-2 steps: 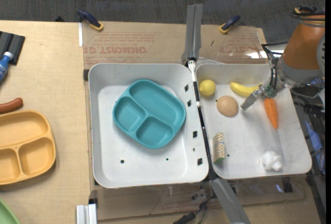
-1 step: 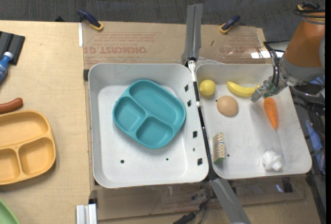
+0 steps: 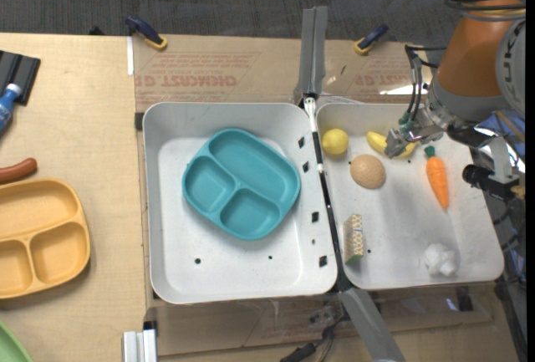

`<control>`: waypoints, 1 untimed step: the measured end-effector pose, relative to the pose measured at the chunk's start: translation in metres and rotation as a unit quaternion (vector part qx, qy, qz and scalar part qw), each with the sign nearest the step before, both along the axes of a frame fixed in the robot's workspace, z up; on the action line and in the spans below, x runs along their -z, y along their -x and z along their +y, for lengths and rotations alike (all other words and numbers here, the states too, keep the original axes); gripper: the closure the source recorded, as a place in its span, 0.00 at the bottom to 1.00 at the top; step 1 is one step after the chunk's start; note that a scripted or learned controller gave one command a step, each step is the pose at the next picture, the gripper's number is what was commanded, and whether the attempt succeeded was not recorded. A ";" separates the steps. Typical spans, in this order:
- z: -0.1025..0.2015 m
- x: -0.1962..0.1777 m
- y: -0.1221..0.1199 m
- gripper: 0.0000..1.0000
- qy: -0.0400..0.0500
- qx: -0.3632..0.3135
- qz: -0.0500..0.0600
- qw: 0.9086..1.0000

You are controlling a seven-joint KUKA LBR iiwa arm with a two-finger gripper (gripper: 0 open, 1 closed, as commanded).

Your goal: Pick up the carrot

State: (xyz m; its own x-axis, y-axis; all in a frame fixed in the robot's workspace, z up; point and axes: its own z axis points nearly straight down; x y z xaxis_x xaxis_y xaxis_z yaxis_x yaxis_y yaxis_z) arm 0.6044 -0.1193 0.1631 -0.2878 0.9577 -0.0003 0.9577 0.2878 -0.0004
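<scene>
While the carrot point(image 3: 437, 179) lies loose in the right bin point(image 3: 393, 260), tip toward the front, the jaws point(image 3: 407, 139) sit just beside its green top, over the banana point(image 3: 382, 142). Can't tell if they're wide or narrow, too small and cluttered. Looks like the approach step, nothing gripped yet. Next the arm would need to shift right onto the carrot's body and come down around it.

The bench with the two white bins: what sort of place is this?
Probably a robotics lab test bench. A grey arm with an orange band reaches over two shallow white bins holding toy food like an orange carrot, with cardboard clamped behind.
</scene>
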 end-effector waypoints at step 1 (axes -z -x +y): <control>0.049 -0.032 0.027 1.00 0.001 0.276 0.001 0.961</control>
State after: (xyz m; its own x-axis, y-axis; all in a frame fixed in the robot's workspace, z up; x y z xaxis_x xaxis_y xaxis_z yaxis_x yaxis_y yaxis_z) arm 0.5771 -0.0705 0.1951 0.2640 0.9645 -0.0016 0.9645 -0.2640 -0.0017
